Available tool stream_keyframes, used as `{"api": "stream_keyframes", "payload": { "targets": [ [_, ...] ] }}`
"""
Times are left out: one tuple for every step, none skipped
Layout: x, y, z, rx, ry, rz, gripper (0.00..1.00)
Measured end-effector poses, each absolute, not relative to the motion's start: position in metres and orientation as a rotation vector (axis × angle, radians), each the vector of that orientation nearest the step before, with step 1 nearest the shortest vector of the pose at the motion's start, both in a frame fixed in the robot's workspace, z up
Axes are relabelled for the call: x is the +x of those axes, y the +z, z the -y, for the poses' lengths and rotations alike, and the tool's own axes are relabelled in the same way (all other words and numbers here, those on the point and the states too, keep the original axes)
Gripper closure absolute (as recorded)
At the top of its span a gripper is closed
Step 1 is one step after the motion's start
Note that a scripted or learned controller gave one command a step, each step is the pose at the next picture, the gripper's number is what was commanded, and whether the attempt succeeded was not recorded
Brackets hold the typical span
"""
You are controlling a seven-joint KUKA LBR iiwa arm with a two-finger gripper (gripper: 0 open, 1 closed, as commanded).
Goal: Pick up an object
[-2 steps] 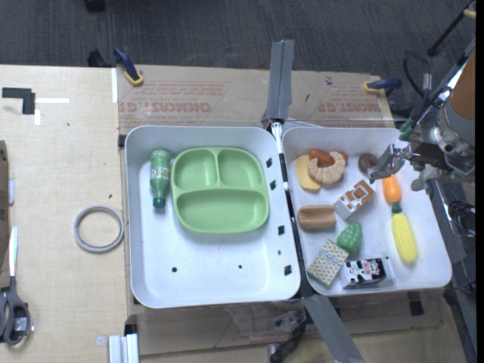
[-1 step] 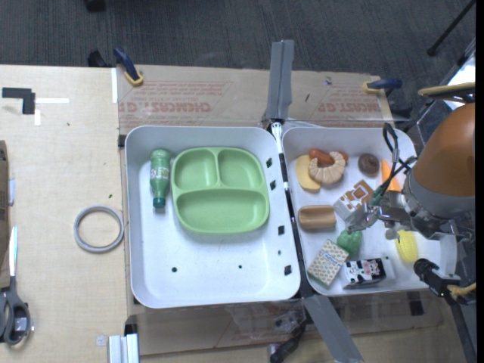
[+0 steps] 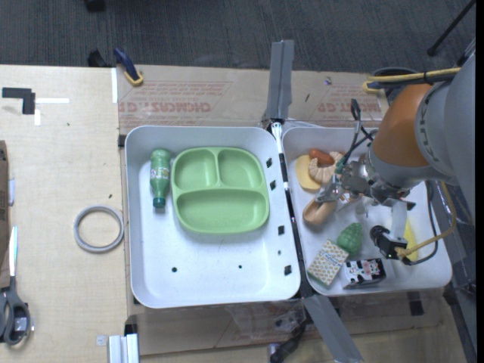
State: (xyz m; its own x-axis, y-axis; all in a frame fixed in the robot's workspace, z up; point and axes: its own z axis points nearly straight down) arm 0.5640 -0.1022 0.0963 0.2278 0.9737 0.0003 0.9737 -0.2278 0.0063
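Gripper (image 3: 338, 187) low in the right white bin (image 3: 431, 278), over the tan bread-roll toy (image 3: 318, 212); grip state, cannot tell. Risk: clutter. Orange slice-shaped toy (image 3: 308, 172) and green crinkled lump (image 3: 350, 237) sit close, so a descent could nudge them or skid off the roll.

Tape ring (image 3: 99, 228) on wooden bench (image 3: 53, 172), scissors (image 3: 13, 308) at left edge, blue clamp (image 3: 128, 66) on cardboard (image 3: 197, 97)
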Motion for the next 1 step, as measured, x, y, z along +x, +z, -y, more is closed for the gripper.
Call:
{"api": "stream_keyframes", "payload": {
  "targets": [
    [0.6423, 0.0938, 0.1314, 2.283, -0.019, -2.172, 0.00]
  ]
}}
